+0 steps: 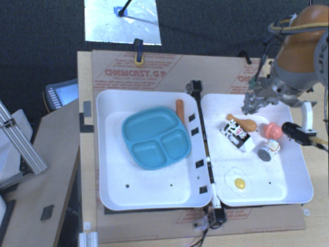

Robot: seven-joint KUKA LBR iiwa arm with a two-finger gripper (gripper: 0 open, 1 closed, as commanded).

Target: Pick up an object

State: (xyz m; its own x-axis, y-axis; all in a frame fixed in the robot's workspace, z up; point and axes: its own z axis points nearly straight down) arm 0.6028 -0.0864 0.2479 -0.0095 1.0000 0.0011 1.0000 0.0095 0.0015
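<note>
Arm cut off by right edge, gripper fingertips too small to judge, hot dog partly behind blue plate

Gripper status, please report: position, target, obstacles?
Gripper above right bin, near chicken drumstick. Nothing seen held. Milk carton crowds drumstick.

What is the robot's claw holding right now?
Nothing, as far as can be seen. The gripper hangs just above the toy chicken drumstick in the right bin, and nothing shows between its fingers.
</note>
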